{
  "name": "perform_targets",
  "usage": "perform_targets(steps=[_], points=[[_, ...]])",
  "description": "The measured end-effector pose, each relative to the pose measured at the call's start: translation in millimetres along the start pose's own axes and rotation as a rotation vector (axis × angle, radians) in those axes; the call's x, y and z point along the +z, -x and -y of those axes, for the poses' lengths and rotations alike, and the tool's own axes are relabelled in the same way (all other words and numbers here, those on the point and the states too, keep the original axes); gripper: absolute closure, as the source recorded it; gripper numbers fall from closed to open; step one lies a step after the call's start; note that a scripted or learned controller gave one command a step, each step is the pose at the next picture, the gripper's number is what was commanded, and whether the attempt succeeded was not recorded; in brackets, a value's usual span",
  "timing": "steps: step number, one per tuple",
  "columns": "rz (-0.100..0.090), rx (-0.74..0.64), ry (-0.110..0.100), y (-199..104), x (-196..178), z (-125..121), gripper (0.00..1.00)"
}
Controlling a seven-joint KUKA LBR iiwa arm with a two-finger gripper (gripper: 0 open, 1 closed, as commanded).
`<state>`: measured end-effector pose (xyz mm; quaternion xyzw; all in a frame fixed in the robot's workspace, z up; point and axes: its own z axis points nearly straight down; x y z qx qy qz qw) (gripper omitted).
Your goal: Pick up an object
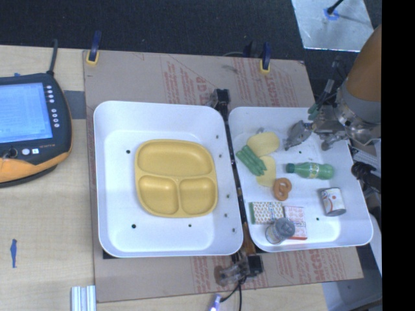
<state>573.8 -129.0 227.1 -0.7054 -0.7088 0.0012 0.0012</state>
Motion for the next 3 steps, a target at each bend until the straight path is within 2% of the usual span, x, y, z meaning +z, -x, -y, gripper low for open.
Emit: perform_targets(steps=[1, 2, 3], points=[[0.000, -0.001, -0.003, -17.3, 105.5, 34.0, 0.00], [0.000, -0.001, -0.001, -21.8, 135.9, 43.4, 0.00], [0.002, -0.005, -0.002, -20.5, 125.4, 43.2, 1.00]])
